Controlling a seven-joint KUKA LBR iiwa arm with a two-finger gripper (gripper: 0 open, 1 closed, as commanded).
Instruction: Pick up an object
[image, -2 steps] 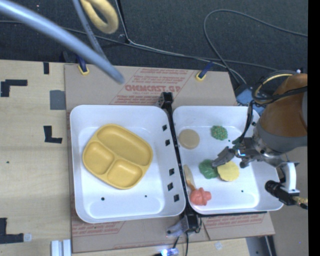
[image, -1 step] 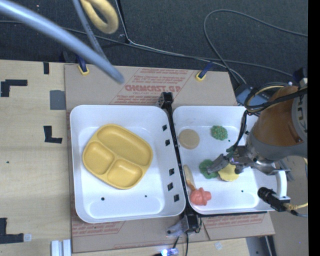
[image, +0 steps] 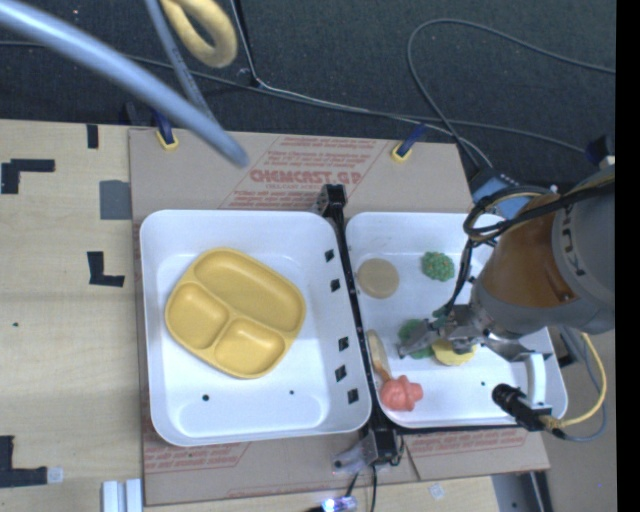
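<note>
My gripper (image: 428, 341) hangs low over the middle of the right bin (image: 520, 385). It sits right over a green leafy piece (image: 411, 328) and a yellow piece (image: 455, 354), partly hiding both. Close by on the bin floor lie a pink-red lump (image: 400, 393), a pale tan stick (image: 377, 355) along the left wall, a flat tan disc (image: 378, 278) and a small green broccoli head (image: 437, 265). Nothing is visibly lifted off the floor.
The left bin (image: 170, 400) holds a yellow divided plate (image: 235, 311). The arm's orange band (image: 530, 268) and grey body cover the right bin's right side. A black divider with clips (image: 345, 300) runs between the bins. Cables and a grey pole cross the top.
</note>
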